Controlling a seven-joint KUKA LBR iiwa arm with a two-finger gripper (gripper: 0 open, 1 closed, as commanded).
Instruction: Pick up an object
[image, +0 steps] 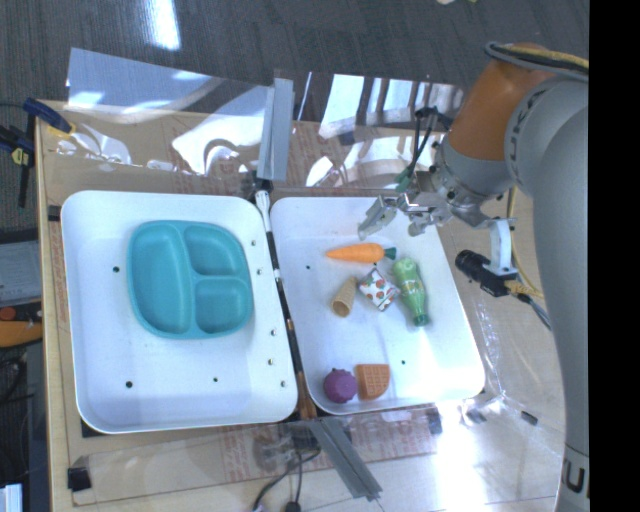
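Several items crowd the right bin (300, 300) w/ the carrot (356, 254) touching nothing but just beside the bottle (410, 288), so the end effector (400, 210), fingers apparently apart and empty above it, could nudge or pinch both.

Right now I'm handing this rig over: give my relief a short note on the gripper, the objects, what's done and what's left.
Gripper: open, holding nothing, at the far end of the right bin, just above the carrot.
Right bin also holds: green bottle, small printed carton, cone, purple fruit, waffle piece.
Left bin: teal divided tray.
Done: no pick yet.
Left: close on one object, probably the carrot, and lift.
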